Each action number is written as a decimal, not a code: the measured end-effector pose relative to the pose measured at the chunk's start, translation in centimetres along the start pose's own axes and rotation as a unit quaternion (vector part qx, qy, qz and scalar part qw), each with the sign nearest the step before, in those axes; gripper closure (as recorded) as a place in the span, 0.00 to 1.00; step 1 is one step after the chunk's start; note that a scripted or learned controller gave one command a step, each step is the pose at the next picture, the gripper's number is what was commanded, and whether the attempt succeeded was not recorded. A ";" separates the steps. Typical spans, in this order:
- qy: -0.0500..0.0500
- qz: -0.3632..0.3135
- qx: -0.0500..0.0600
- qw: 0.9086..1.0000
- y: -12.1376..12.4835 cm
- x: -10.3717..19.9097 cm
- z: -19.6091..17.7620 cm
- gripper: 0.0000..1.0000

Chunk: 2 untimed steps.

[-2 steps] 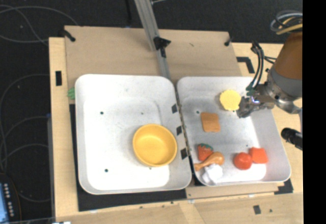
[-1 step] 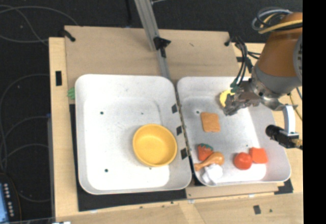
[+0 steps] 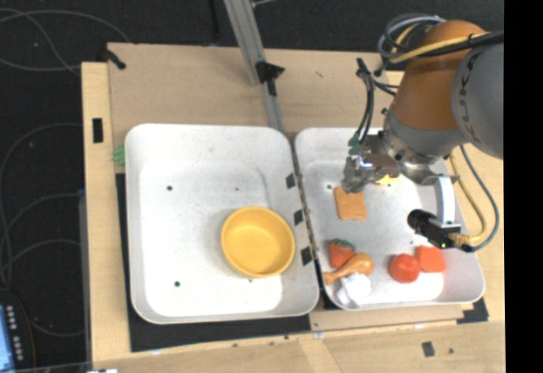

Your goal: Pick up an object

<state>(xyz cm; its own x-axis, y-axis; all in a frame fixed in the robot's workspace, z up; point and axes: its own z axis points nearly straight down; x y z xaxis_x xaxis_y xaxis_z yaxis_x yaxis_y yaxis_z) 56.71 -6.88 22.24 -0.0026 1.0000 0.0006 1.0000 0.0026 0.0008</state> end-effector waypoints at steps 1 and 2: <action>0.001 -0.002 0.001 1.000 0.2 4.6 0.0 1.00; 0.001 -0.003 -0.001 1.000 -0.6 9.7 -1.7 1.00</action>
<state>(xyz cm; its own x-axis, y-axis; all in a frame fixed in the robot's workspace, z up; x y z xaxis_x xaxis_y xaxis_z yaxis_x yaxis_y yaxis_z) 56.03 2.87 23.92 -0.0087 1.0000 0.0024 1.0000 0.0087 0.0029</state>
